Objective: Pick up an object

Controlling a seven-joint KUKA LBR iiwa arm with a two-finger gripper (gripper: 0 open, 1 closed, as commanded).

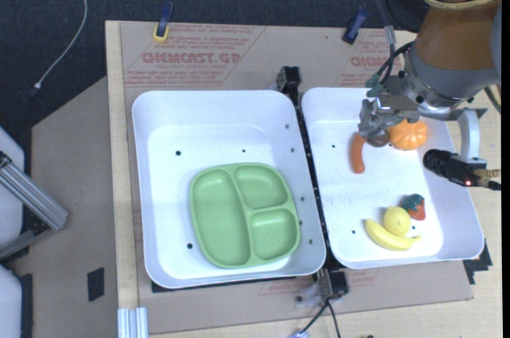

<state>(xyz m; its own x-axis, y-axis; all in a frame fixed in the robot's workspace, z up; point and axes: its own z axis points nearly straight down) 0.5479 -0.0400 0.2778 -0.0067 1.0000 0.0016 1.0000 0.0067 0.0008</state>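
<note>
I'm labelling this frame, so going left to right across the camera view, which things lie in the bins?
Green divided plate → orange carrot-like piece → yellow banana → strawberry. The pumpkin and end effector overlap, so they are left out.

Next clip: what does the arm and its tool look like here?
The arm is bulky and rounded, with a wide orange band over a grey wrist section. A yellowish cable loops at its top and dark cables run beside it. The tool is a small grey metal assembly under the wrist.
</note>
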